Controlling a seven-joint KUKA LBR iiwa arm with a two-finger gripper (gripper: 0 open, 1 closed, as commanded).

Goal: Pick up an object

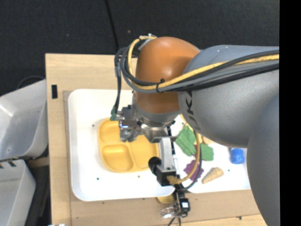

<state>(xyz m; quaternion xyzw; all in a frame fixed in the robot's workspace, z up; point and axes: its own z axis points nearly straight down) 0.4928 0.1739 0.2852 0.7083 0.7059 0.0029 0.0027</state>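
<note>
Starting nearest the camera, a small yellow scrap (pixel 164 200) shows at the near rim of the right-hand bin (pixel 80 173), too hidden to identify. Just beyond it, towards the right, a tan cone-shaped piece (pixel 212 174) lies on the white floor. A purple item (pixel 194 167) sits just beside it on its left, partly covered by the robot. Farther back and to the right, a blue object (pixel 237 156) sits near the arm (pixel 235 102), apart from the cone. A green leafy piece (pixel 187 140) lies beyond the purple one, its far side under the wrist. The yellow divided dish (pixel 117 152) rests flat in the left half of the same bin, compartments facing up. The gripper (pixel 135 128) hangs over the dish's far right part, either very close to it or touching it; I cannot tell which. Nor can I tell whether the gripper is open or closed, since the wrist and its orange band (pixel 162 74) cover it from above. The second bin (pixel 19 112) stands at the left edge, beside the first on the wooden bench (pixel 56 69)
</note>
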